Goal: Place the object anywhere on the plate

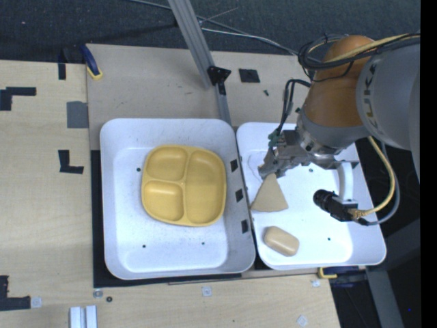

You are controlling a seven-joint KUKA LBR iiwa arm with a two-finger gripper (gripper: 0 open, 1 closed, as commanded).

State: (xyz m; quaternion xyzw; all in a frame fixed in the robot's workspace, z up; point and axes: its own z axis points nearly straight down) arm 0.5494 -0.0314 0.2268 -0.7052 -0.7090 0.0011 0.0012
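A yellow plate [184, 184] with three compartments lies in the left white bin [123, 251]. In the right white bin [355, 241] a tan triangular wedge [271, 198] lies flat near the left wall. A tan oval piece [280, 241] rests just in front of it. My gripper [275, 169] hangs directly over the wedge's upper tip, touching or nearly touching it. The wrist body hides how the gripper meets the tip.
The arm's grey and orange body [348, 94] covers the back right of the right bin. A black connector with a yellow cable [332, 205] hangs over that bin's middle. A slanted metal pole [198, 39] rises behind the bins.
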